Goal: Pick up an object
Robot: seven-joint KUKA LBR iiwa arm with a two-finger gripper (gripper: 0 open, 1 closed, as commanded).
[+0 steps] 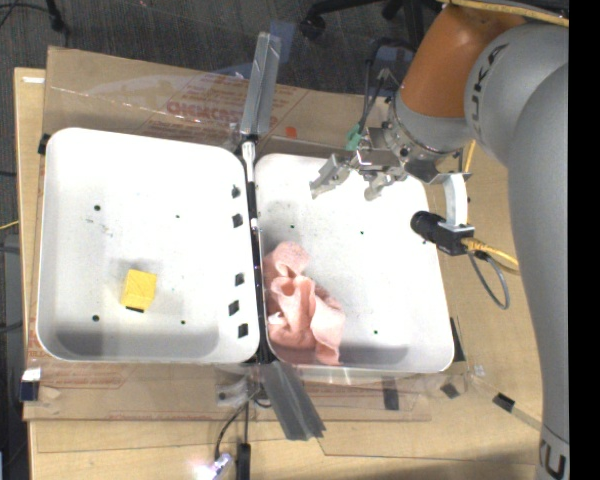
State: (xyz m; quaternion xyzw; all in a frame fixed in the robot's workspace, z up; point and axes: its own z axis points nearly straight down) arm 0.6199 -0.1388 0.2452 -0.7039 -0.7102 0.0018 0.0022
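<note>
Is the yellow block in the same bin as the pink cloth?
No. The yellow block lies in the left bin, while the pink cloth lies in the right bin.

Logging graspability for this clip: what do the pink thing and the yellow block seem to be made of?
The pink thing looks like soft cloth, matte: it lies crumpled in folds against the right bin's near-left wall. The yellow block in the left bin looks like foam or sponge, matte with crisp square edges; it could be rigid plastic, the view leaves that open.
</note>
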